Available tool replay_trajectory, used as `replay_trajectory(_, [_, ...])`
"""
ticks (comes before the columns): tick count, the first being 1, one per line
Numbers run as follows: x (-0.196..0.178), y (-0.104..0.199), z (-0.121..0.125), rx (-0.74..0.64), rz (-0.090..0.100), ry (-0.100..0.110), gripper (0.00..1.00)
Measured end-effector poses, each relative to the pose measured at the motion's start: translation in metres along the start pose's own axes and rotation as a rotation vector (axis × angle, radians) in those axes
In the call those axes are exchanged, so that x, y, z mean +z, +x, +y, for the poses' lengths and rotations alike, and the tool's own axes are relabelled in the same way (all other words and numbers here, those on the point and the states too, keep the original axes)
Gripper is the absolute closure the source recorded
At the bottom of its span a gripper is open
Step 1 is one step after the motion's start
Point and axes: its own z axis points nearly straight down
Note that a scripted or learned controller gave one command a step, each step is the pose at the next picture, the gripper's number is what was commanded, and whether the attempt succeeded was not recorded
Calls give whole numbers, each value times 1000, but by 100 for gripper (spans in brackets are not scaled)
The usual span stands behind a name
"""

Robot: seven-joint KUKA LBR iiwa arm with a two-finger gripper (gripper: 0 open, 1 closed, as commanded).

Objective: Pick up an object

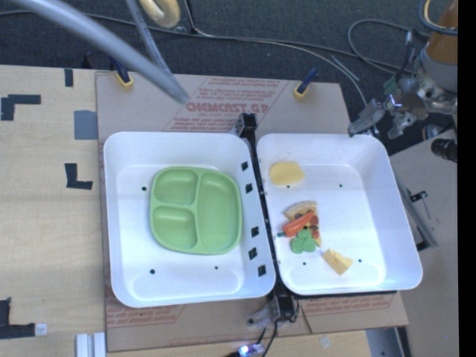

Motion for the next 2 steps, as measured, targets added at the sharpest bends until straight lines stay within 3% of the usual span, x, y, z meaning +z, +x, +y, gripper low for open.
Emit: replay_trajectory(2, [108,-2,-5,0,0,6,0])
